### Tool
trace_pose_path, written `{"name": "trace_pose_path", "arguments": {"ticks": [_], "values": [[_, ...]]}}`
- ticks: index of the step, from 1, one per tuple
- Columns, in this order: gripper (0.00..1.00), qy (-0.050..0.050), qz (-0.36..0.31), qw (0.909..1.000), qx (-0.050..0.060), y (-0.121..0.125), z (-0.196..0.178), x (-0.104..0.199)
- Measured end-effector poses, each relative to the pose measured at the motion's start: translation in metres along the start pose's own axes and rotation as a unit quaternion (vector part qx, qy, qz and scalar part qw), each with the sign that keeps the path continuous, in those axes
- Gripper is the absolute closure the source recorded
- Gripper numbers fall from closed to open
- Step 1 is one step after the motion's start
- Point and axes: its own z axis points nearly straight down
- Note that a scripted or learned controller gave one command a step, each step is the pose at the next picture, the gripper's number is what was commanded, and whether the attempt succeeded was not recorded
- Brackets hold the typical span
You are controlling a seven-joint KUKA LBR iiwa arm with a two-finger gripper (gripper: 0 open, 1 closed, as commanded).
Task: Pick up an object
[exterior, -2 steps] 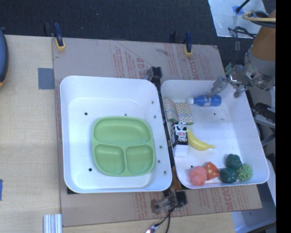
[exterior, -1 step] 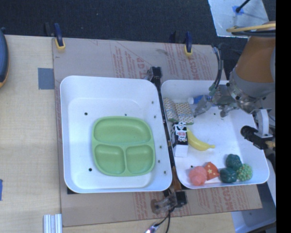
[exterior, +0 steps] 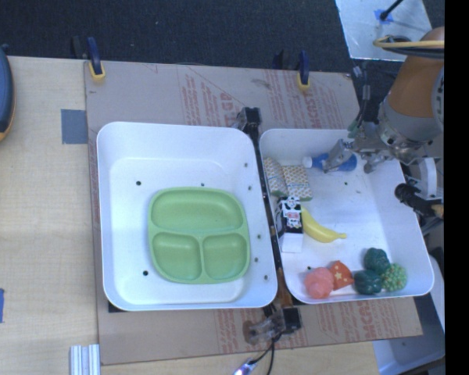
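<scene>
Grey arm [exterior: 410, 92] reaches from right, pincer [exterior: 358, 148] low in right bin [exterior: 410, 225] at far corner beside blue-white object [exterior: 327, 161], likely target; grip state cannot tell. Banana [exterior: 322, 230], red and green toys lie loose nearer. Green tray [exterior: 198, 234] sits in left bin [exterior: 117, 209].

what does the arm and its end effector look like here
The arm is a thick rounded body, grey with a broad orange band above the wrist. Below it sits a grey metal wrist block with dark fittings. The end effector is small, slim and grey, with thin dark cabling running up beside it.
</scene>
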Motion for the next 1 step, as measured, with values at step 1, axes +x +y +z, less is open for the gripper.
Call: {"name": "trace_pose_path", "arguments": {"ticks": [1], "values": [[0.00, 0.003, -0.005, 1.0000, -0.003, -0.0416, -0.0915, 0.0889]]}}
